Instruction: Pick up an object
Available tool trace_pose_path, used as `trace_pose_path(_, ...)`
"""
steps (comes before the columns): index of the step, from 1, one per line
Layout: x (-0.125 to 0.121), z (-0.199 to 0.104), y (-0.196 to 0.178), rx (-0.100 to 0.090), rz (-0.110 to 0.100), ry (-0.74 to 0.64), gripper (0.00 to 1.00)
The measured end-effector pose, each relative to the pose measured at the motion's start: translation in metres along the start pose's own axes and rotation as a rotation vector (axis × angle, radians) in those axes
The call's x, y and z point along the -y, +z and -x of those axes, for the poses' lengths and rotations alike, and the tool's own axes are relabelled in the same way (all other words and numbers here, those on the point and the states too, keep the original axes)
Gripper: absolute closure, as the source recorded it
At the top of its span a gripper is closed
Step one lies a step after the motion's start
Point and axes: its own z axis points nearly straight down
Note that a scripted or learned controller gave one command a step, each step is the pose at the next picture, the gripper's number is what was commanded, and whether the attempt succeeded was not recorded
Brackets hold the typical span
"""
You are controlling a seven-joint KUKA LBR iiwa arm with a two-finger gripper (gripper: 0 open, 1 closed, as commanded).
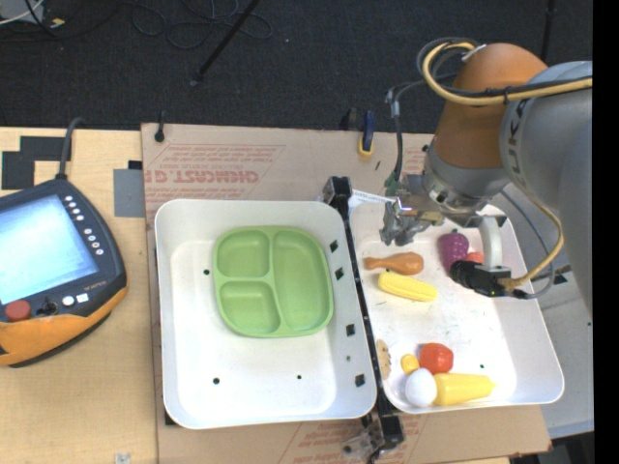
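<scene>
My gripper (397,228) hangs over the back part of the right bin (542,356), pointing down. Just below it lies a brown toy drumstick (395,262), and nothing shows in its grasp. A yellow corn cob (407,287) lies in front of the drumstick. A purple toy (453,247) sits to the gripper's right, partly hidden by the wrist. Near the bin's front edge are a red tomato (436,357), a white egg (420,387) and a yellow toy (464,387).
The left bin (184,356) holds a green divided plate (272,281). A brown cookie-like piece (384,358) lies against the right bin's left wall. An orange-and-grey control pendant (53,269) rests on the bench at far left.
</scene>
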Motion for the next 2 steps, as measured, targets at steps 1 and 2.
trace_pose_path(1, 0.003, -0.0013, 0.0016, -0.001, -0.001, 0.0, 1.0)
trace_pose_path(2, 0.0009, 0.0042, -0.0049, 0.0, 0.002, -0.001, 1.0)
